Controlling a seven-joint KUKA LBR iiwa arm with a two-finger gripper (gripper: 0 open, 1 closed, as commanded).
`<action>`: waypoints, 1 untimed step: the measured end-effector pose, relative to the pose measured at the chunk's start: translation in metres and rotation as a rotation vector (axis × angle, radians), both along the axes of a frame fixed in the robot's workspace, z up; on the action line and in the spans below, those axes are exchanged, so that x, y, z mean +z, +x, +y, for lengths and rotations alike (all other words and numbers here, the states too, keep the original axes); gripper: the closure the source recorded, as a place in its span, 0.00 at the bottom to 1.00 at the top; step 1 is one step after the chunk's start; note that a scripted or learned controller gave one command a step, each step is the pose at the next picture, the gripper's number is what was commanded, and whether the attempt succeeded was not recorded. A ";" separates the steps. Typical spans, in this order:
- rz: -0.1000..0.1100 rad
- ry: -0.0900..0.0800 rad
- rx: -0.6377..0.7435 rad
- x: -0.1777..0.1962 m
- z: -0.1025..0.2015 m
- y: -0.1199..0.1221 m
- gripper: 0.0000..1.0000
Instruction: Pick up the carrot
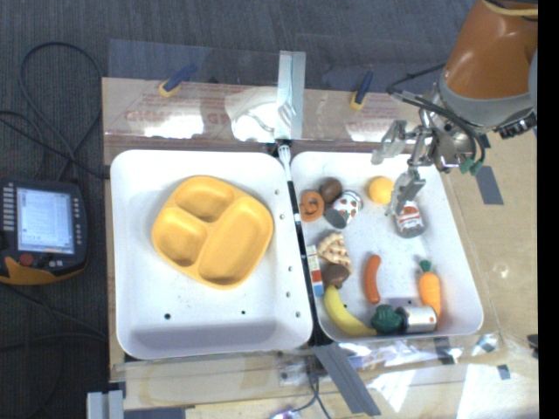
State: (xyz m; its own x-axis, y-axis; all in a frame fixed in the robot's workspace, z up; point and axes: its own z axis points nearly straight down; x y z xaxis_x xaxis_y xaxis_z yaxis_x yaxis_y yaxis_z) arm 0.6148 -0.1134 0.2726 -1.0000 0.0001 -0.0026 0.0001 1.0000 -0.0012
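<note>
In the smooth white right bin (454, 225), the tapered orange carrot (428, 288) lies below the spread end effector (407, 157).

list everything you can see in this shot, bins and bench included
bins: 2, white, side by side on the bench
sectioned plate: 1, yellow, middle of the left bin
carrot: 1, orange with green top, right bin, lower right
sausage: 1, red-orange, right bin centre, left of the carrot
banana: 1, yellow, right bin, bottom edge
lemon: 1, yellow, right bin, upper middle
donut: 1, orange-brown, right bin, upper left
small can: 1, silver and red, right bin, below the gripper
broccoli: 1, dark green, right bin, bottom
handheld controller: 1, black and orange, floor at far left
clamps: 2, blue and yellow, bench back edge
arm: 1, orange band, upper right
gripper: 1, grey, over the right bin's upper part
</note>
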 end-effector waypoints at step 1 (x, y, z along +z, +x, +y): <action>0.011 0.003 0.026 -0.120 -0.065 -0.064 0.00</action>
